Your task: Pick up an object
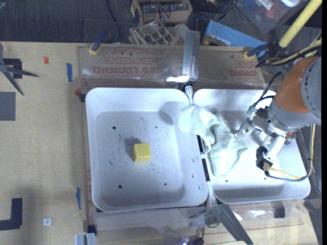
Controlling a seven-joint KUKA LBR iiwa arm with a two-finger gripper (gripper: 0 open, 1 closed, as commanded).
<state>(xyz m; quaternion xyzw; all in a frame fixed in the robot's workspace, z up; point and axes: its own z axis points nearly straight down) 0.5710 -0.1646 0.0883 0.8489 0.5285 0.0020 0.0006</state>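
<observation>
Gripper sits low in the right bin, at the bin's upper middle, pointing toward 9 o'clock. Jaw state: cannot tell, the tips blur into the pale material at their front.

Immediately at 9 o'clock of the gripper: a pale green-white crumpled cloth, touching or just beside the tips; contact not resolvable. The cloth spreads from the bin's left wall toward its centre, and its upper-left lobe rides over the divider between the bins. It is blurred, edges soft.

At 3 o'clock of the gripper: wrist hardware with a white bracket and a black connector; a yellow cable loops from it toward 4 o'clock. Orange band above the wrist lies at 2 o'clock.

Left bin: a yellow block rests on the floor near centre, well apart from the gripper, at its 9 o'clock beyond the cloth and divider. Dark specks scattered around it.

Bench at far 9 o'clock: blue tape marks.
</observation>
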